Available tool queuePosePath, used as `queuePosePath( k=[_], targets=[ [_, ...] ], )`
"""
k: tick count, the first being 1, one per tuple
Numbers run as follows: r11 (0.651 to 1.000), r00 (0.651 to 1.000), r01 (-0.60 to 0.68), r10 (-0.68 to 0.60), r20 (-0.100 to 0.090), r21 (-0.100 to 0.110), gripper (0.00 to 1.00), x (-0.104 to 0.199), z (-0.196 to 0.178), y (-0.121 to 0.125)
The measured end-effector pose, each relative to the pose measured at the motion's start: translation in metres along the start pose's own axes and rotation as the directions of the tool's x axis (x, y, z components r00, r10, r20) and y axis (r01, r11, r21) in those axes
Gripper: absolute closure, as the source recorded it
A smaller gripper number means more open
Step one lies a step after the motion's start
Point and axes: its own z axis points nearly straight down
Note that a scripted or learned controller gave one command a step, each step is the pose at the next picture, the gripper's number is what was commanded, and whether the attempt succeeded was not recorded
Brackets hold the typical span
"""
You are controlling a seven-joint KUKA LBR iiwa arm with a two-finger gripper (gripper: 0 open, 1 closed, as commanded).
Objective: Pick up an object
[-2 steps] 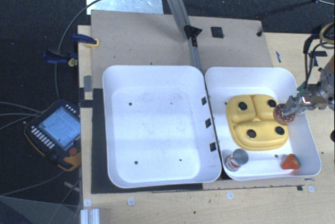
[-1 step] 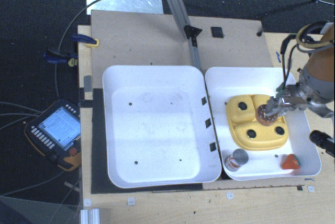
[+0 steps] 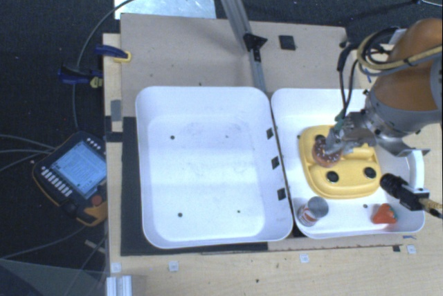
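Camera view | end effector (image 3: pixel 332 146) over yellow toy (image 3: pixel 339 167) | grip state unclear, possibly touching.

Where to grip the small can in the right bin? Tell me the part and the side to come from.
Take the can across its round body, coming straight down from above. It seems to lie tilted near the bin's front wall, left of the yellow toy, so a sideways approach looks cramped; its curved sides suit closing fingers.

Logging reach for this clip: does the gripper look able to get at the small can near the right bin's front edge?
Probably yes. The small can stands apart from the yellow object with nothing over it; the gripper is low over the yellow object, just beyond it.
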Motion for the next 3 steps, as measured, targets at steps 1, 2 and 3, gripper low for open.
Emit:
queuePosePath(
  k=[1,2,3],
  targets=[
    [1.000,1.000,0.000,0.000,0.000,0.001,1.00,0.057,0.008,-0.003],
    [1.000,1.000,0.000,0.000,0.000,0.000,1.00,0.102,0.014,0.003],
    [1.000,1.000,0.000,0.000,0.000,0.001,1.00,0.159,0.021,0.003]
  ],
)
